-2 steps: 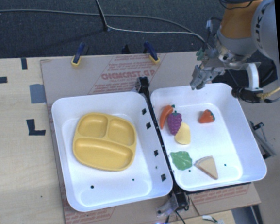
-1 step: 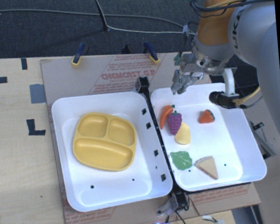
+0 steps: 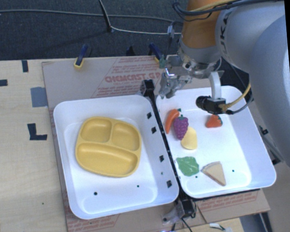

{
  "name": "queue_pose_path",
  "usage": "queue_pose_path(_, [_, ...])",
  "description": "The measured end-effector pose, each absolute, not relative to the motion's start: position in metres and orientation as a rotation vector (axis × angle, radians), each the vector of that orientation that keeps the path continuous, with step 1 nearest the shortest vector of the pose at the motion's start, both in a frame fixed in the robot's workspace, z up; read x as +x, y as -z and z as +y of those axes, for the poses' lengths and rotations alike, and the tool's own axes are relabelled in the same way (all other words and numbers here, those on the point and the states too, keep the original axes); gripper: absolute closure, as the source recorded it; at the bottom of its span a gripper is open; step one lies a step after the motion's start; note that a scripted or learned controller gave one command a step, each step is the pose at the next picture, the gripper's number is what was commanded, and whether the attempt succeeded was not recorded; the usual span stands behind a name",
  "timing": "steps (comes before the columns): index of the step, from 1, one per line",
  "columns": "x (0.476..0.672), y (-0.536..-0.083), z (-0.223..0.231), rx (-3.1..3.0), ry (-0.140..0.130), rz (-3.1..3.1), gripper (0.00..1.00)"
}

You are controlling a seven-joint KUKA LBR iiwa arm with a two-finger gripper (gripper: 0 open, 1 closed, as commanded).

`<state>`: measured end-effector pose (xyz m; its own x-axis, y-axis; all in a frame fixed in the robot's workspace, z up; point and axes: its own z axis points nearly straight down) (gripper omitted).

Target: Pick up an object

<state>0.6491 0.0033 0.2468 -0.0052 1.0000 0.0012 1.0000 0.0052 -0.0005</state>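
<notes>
nearest the camera in the right bin (image 3: 251, 177) lie a tan wedge of toy cheese (image 3: 215, 173) and a green leafy toy (image 3: 187, 165) just beside it. farther in, a pale yellow toy (image 3: 189, 140) touches a purple grape bunch (image 3: 181, 126), which leans against an orange carrot (image 3: 171, 119). a small red toy (image 3: 213, 121) sits apart toward the right. the left bin (image 3: 67, 145) holds a yellow divided tray (image 3: 108, 146) with 3 compartments. at the far edge, the gripper (image 3: 167, 88) hangs above the bins' divider; whether it is wide or narrow cannot be told
</notes>
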Motion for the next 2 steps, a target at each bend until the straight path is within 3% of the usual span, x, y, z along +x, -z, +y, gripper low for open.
queue_pose_path(2, [0.649, -0.239, 0.100, -2.216, 0.000, -2.225, 1.00])
